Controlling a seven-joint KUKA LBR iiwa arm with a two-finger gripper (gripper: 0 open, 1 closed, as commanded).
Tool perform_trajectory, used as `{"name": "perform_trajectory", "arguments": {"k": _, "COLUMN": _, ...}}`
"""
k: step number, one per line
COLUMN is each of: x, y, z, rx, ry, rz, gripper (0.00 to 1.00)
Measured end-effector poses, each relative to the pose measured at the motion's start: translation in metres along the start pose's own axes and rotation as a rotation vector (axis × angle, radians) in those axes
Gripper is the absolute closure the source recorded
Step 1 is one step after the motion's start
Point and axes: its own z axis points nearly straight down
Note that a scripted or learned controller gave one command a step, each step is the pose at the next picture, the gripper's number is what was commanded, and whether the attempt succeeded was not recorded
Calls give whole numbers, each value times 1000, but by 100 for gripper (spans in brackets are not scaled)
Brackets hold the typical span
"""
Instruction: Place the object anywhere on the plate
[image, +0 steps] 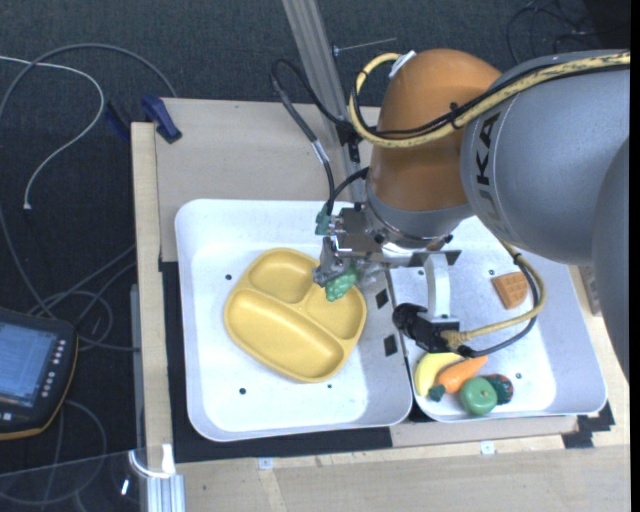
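— Two bins before us; where is our gripper?
— Over the yellow divided plate in the left bin, fingers closed on a small green object above the plate's right rim.

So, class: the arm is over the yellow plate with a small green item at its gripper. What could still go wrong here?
1. The green object sits at the gripper above the right rim of the yellow plate; released here, it might tip off into the left bin.
2. The hold looks slight, so the object may slip early.
3. Loose cables hang near the carrot and could snag.
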Motion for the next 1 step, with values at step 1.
{"name": "perform_trajectory", "arguments": {"k": 1, "x": -4, "y": 1, "z": 0, "rx": -1, "ry": -2, "rz": 7, "gripper": 0}}
